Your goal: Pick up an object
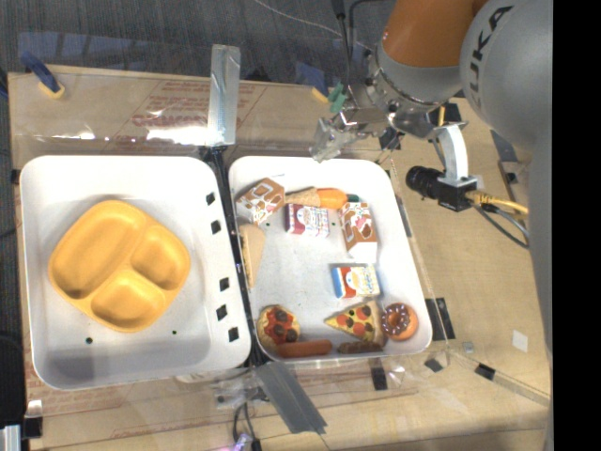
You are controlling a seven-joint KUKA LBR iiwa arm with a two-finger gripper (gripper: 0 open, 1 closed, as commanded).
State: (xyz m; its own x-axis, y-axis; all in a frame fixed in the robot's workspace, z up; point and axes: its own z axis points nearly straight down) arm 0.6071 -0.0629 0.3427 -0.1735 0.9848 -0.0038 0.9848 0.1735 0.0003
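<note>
Toy food (319, 222) sits in right bin (413, 280), cluster along far and near edges. Gripper (331, 141) hovers above bin's far rim, nothing between fingers; open or shut, you cannot tell. Nearest pieces lie just below it, toward near side.

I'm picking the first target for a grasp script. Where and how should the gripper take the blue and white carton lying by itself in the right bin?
Probably by its two long edges, coming straight down. The blue and white carton lies flat on the right bin floor with bare space to its left and above it, so fingers could fit there. The pizza slice sits close below, so avoid closing across that side.
</note>
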